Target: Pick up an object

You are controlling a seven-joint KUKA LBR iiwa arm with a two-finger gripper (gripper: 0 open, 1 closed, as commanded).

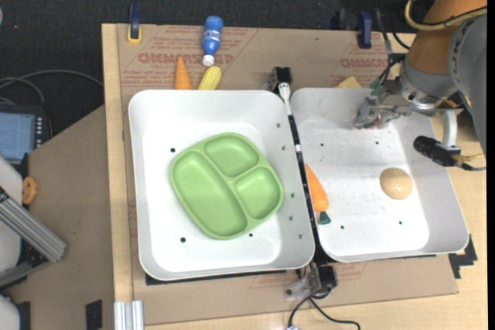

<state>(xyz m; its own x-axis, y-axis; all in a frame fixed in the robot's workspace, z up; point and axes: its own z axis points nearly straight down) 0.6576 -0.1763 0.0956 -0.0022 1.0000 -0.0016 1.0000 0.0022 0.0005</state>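
The gripper [370, 117] hangs over the right bin [433, 239]'s far edge; whether its claw is wide or narrow I cannot tell. A potato [396, 184] lies near; a carrot [315, 191] rests against the left wall. The left bin [155, 243] holds a green plate [224, 185].

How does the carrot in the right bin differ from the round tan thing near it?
The carrot is long, tapered and orange with a green end; the round tan object is squat and beige. The carrot lies against the right bin's left wall; the tan object sits out on the floor. Both lie apart from the tool.
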